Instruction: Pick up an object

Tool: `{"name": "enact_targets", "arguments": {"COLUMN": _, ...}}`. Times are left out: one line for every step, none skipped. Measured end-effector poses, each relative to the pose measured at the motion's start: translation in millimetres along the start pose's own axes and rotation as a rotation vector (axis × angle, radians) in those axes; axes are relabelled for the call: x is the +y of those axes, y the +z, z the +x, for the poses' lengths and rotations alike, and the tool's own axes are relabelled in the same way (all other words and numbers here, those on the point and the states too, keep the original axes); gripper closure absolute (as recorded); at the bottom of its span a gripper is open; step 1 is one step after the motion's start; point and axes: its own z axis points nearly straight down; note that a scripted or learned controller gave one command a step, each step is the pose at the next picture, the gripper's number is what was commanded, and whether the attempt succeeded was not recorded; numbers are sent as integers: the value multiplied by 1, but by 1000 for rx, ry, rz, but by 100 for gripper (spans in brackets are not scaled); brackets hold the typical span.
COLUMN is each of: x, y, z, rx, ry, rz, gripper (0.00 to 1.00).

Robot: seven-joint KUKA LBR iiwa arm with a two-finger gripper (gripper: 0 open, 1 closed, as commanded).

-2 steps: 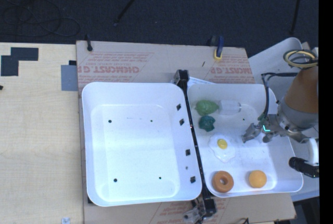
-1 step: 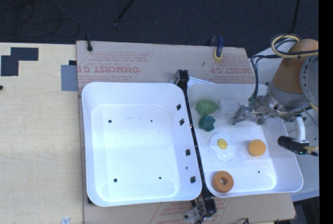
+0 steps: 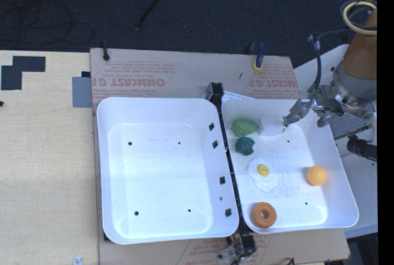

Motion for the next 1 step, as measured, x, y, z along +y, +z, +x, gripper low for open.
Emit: {"name": "enact_targets", "arguments": {"x": -48, "y": -70, "z": -25, "rx": -1, "ry": 6, "rz": 5, "gripper": 0}}
